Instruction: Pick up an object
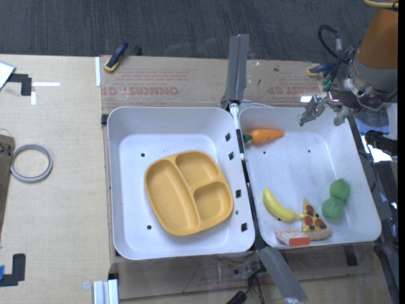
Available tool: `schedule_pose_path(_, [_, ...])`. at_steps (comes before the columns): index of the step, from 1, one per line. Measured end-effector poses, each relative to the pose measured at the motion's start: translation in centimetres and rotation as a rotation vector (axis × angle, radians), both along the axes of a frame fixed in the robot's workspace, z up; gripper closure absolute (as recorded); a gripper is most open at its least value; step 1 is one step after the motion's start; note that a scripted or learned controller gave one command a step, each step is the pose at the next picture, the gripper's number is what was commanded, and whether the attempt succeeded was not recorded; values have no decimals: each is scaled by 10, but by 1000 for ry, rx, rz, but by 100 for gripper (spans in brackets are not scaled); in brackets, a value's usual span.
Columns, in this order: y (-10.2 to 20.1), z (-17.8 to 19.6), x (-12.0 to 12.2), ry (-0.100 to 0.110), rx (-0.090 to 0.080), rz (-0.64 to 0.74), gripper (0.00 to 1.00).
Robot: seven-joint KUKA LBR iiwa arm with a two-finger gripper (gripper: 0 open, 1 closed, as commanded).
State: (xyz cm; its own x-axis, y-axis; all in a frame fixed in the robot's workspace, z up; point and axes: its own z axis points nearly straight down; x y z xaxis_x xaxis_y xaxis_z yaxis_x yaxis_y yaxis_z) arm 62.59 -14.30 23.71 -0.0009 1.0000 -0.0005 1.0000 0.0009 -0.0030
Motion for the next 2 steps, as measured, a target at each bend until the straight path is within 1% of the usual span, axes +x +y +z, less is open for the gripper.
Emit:
schedule_pose_path(1, [-30,8,20,-4,-2,104,0])
schedule_pose_path(2, [-30,17,21,-4,-4,106,100])
